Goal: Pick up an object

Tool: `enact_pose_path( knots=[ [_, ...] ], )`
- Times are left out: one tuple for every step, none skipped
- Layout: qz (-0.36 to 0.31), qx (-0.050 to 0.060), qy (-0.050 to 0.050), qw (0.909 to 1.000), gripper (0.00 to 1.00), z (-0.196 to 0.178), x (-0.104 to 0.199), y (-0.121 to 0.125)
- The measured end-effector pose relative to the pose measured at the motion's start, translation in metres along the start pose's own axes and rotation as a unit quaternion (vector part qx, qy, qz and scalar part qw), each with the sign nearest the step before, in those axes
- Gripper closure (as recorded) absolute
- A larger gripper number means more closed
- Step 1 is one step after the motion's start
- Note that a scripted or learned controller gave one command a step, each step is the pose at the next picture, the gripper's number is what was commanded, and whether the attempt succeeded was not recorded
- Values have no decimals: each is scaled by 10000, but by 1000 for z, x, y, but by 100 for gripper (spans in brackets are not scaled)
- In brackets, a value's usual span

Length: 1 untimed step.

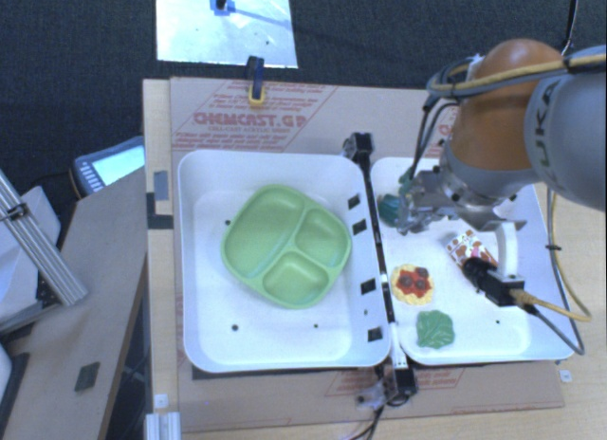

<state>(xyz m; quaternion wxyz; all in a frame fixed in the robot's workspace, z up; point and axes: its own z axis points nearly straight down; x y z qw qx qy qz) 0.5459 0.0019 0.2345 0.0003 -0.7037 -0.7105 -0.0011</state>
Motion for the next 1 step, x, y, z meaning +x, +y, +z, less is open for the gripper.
enact_pose_path(
  knots=[
    [-2,5,-1,10000,100,11,58,1]
  ],
)
